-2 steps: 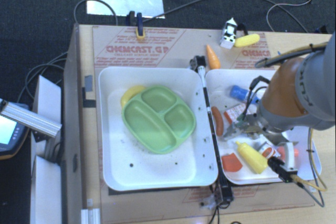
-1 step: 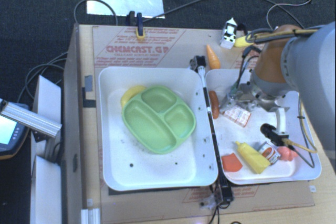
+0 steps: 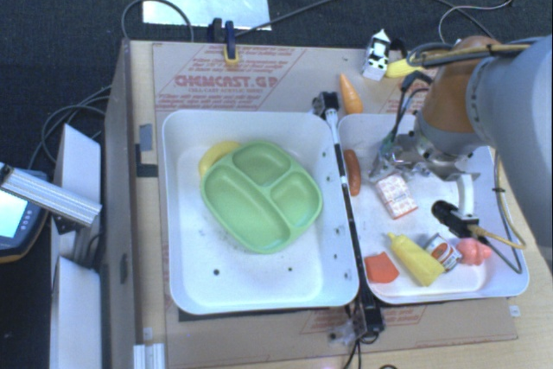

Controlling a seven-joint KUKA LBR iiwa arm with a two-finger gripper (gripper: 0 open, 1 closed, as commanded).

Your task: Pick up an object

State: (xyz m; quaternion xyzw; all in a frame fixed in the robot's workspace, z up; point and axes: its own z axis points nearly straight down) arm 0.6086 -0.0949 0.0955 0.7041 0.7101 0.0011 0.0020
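progress: nothing lifted yet | metal two-finger gripper low in right white bin, just above small red-and-white printed carton | finger state: cannot tell | left: grasp, lift

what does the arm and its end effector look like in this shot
The arm is a thick, rounded grey tube with an orange band above the wrist. A yellow fitting and thin dark cables run along its upper side. Below the band sits a metallic silver-grey end effector over the right bin, with dark wires looping down to it.
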